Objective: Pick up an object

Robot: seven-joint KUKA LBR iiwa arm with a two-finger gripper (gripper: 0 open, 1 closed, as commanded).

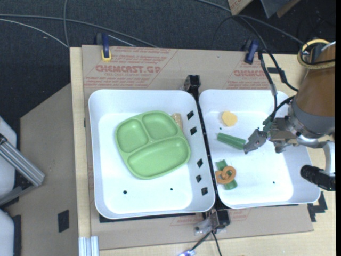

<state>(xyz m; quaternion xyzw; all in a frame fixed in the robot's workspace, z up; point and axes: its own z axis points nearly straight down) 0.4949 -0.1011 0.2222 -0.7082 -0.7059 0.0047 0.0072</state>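
In the right bin (pixel 277 188) lie a yellow round piece (pixel 229 118), a green stick (pixel 230 140) and a small green and orange piece (pixel 226 175). My gripper (pixel 267 144) hangs over the middle of this bin, just right of the green stick. Its fingers (pixel 254 142) stand open with nothing between them. The near finger's tip is close to the right end of the stick; whether it touches I cannot tell.
The left bin (pixel 106 185) holds a green divided plate (pixel 153 143) with a small tan piece (pixel 177 121) at its upper right corner. A black divider with clips (pixel 197 143) runs between the bins. Cables (pixel 274 84) trail over the right bin's far edge.
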